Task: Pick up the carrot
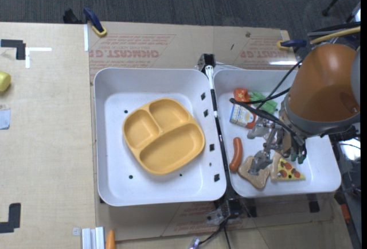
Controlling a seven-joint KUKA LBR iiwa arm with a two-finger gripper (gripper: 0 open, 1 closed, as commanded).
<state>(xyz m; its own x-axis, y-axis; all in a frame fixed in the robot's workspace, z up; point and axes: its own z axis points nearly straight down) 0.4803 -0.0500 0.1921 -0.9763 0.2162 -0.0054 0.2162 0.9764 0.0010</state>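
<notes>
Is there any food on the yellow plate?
No. The yellow plate is empty: all three sections show bare. The food lies in the right bin.

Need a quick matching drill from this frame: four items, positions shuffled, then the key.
Items:
1. yellow three-compartment plastic plate
2. orange-red toy sausage
3. toy pizza slice with red toppings
4. small white carton with orange label

Places:
A. right bin, front right, beside the pincer
B. right bin, along its left wall
C. middle of the left bin
D. right bin, towards the back, beside red and green toy food

Pairs: 1-C, 2-B, 3-A, 4-D
</notes>
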